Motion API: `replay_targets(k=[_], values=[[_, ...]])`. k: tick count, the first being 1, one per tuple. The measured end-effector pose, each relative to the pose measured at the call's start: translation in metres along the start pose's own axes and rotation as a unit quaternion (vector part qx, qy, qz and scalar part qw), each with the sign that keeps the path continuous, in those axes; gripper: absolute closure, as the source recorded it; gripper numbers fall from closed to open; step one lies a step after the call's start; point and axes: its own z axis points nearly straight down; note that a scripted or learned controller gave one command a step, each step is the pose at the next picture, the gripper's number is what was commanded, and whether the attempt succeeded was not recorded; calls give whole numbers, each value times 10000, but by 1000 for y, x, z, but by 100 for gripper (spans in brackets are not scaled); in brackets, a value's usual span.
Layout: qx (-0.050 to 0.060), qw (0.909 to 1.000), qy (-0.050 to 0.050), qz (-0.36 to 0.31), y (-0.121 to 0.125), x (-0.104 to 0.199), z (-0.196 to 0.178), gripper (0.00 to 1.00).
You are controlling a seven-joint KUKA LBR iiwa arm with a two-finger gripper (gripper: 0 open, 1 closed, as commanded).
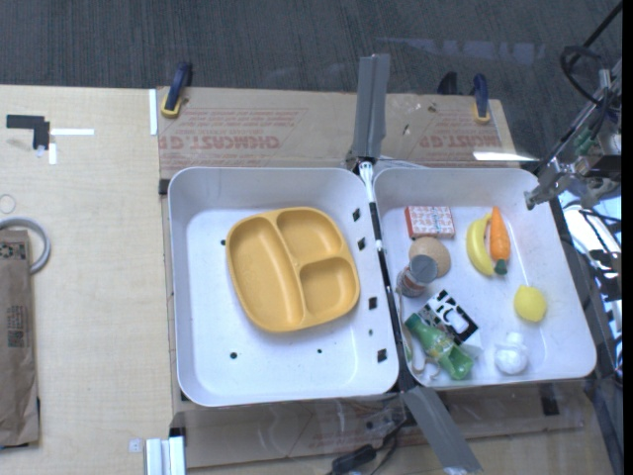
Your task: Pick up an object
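Note:
The right bin (569, 265) holds several small items. A pink-and-white box (430, 221) lies at its far side, with a yellow banana (479, 249) and an orange carrot (498, 234) to the right of it. A brown-and-grey can (425, 264) lies near the middle divider. A black-and-white packet (453, 316) and a green toy (441, 346) sit near the front, with a yellow lemon (530, 304) and a white ball (510, 357) to their right. My gripper (550, 178) hangs as thin metal parts and cables over the bin's far right corner, apart from every item.
The left bin (198, 295) carries a yellow divided plate (292, 267). Cardboard (267, 127) lies behind both bins, held by blue-and-yellow clamps (178, 87). A brown paper bag (15, 334) rests on the wooden bench at the far left.

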Motion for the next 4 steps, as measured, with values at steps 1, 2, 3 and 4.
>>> replay_targets(k=[1,2,3,4], values=[[0,10000,0,0,0,0,0,0],[1,9999,2,-166,45,3,118,0],[-11,9997,-1,-241,54,5,191,0],[-15,9997,-12,-249,54,5,182,100]])
